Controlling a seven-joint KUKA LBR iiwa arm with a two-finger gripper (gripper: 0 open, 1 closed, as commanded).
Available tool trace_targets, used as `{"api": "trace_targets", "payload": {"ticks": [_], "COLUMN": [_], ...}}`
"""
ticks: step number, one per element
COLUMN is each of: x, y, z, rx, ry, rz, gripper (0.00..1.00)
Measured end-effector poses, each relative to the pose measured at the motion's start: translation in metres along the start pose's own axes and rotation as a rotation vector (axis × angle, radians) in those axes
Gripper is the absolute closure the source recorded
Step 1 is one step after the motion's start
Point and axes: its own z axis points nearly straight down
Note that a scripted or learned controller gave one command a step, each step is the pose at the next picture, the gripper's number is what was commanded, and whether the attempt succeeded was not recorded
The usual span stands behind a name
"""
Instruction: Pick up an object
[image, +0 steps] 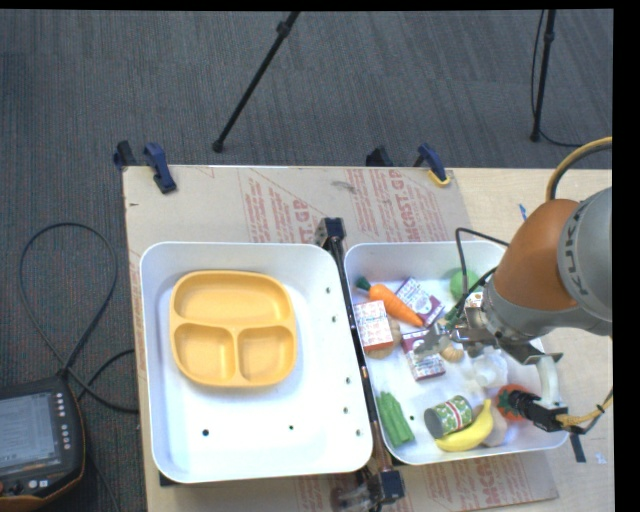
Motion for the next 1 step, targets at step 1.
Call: {"api": "trace_targets", "payload": {"ticks": [1], "x": [0.0018], "y": [0.0007], "z": [-0.0098], "rx": [0.0], "ry": [0.004], "rz": [-0.001], "gripper": [1.0]}}
